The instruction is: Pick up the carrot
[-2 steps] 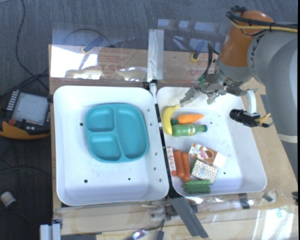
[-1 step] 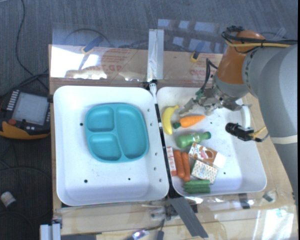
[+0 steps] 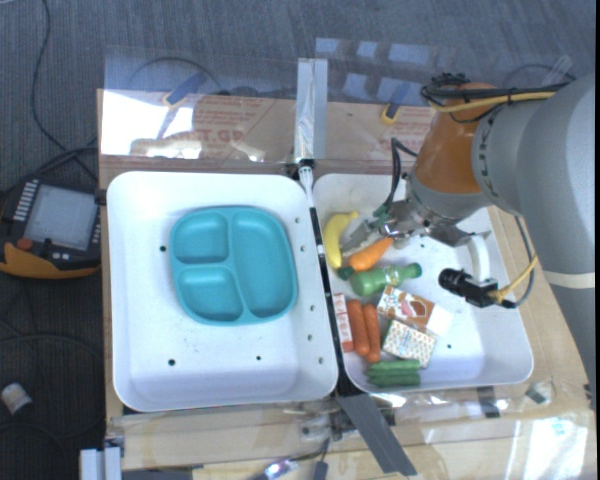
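The desk carries two shallow white bins side by side. The left bin holds a blue divided plate with three compartments, lying roughly in the middle. The right bin holds a heap of toy food along its left side. The carrot lies near the top of that heap, tilted, its thick end down to the left and its narrow end up to the right, just beside a yellow banana that curves along the wall between the bins. Below the carrot lies a green bottle, then a small printed carton, some red sausages and a dark green cucumber near the front wall. The grey arm with its orange band comes in from the right, and the hand sits low at the carrot's upper end, touching or nearly touching it; how far its fingers are apart, I cannot tell, nor whether they grip the carrot.
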`<action>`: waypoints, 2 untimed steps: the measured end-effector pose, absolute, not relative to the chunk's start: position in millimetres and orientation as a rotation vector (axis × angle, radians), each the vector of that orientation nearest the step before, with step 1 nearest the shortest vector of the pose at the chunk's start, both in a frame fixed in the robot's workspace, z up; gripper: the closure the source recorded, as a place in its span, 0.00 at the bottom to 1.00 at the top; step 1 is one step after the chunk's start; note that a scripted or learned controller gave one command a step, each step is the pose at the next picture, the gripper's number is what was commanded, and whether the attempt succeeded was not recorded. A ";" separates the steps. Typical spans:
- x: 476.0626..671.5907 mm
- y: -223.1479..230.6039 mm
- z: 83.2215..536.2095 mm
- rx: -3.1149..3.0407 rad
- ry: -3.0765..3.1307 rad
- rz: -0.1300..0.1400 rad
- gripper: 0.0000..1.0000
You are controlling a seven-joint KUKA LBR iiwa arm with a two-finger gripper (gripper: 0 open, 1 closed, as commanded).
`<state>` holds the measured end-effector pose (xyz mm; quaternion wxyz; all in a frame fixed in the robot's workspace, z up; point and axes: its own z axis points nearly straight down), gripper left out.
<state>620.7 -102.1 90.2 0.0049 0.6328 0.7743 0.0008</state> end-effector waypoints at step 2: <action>665.0 -22.1 183.8 1.738 2.616 -0.002 1.00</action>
